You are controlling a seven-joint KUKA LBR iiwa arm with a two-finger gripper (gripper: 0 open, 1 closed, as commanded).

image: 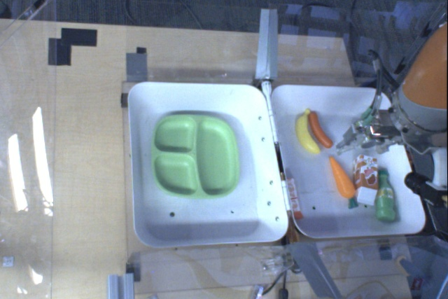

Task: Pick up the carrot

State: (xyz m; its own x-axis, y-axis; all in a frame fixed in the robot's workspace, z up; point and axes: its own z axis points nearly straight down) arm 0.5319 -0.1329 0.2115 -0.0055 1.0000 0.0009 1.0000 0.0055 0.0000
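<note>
Carrot (342, 178) is seen lying in the right bin (318, 224), lower centre, tip toward upper left. A snack packet (365, 171) and green bottle (385, 198) crowd its right side; open floor is left on its left. End effector (358, 136) is poised above-right, splayed, gripping nothing. Banana (305, 134) and sausage (319, 129) sit apart, upper left.
</note>
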